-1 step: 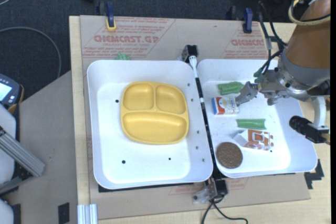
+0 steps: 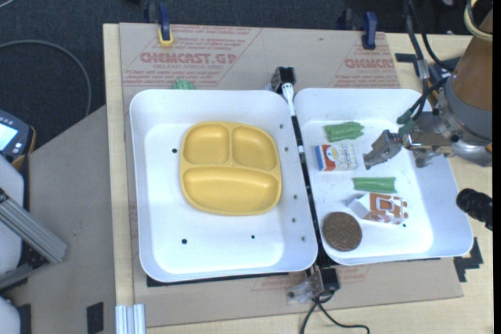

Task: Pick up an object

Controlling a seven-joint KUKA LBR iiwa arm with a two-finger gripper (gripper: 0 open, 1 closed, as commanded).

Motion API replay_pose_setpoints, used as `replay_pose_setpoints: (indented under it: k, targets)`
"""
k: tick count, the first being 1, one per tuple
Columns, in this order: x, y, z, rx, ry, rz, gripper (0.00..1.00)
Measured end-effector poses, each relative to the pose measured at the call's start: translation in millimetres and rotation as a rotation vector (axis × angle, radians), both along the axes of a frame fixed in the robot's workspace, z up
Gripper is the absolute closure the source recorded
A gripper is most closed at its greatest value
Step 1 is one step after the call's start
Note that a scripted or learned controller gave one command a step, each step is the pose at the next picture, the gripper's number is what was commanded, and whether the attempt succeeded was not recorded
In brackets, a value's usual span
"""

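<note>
The right bin [image 2: 438, 238] holds several small items: a green packet [image 2: 344, 131] at the back, a red, white and blue packet [image 2: 337, 157], a green piece [image 2: 374, 184], an orange and white packet [image 2: 383, 207] and a round brown cookie [image 2: 342, 231] at the front. My gripper [image 2: 381, 150] hangs over the right bin, just right of the red, white and blue packet and above the green piece. Its fingers point left and down, with nothing visible between them.
The left bin [image 2: 156, 231] holds a yellow divided plate [image 2: 230, 167]. A black divider runs between the two bins. Clamps [image 2: 163, 21] hold the board at the back edge. Cables and the arm body crowd the right side.
</note>
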State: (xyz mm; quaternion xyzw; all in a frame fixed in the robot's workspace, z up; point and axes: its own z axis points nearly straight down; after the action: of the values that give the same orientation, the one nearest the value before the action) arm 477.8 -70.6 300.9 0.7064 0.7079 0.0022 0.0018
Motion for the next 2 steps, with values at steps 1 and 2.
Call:
replay_pose_setpoints:
  k: [1, 2]
  targets:
    - [2.2, 21.9, 49.8, -0.001, -0.001, 0.001, 0.00]
    - [2.3, 94.9, 109.0, 0.001, -0.003, 0.007, 0.00]
